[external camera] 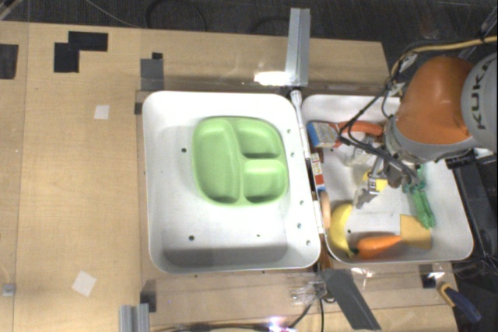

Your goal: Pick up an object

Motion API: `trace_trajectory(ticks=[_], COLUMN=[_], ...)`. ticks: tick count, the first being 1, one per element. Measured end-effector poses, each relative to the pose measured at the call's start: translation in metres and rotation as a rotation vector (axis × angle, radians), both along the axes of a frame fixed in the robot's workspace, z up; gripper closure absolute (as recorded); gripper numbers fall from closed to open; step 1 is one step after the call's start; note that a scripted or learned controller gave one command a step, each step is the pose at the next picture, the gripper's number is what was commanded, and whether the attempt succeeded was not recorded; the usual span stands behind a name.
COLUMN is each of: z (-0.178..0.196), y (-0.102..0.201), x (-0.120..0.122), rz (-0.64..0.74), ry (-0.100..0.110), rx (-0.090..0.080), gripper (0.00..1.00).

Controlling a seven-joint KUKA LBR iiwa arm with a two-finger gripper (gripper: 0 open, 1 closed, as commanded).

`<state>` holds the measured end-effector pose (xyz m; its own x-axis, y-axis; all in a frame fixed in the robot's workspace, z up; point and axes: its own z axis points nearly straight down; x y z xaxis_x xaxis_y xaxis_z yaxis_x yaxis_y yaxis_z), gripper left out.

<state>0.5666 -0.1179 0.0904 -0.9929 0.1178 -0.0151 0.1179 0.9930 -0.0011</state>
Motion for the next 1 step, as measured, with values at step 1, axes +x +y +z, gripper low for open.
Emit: trace_trajectory(ticks=[1], z=[0.0011], y=[0.02], x=[-0.0623], rz=[-0.185], ry=[-0.007], rx=[0.003], gripper=[0.0])
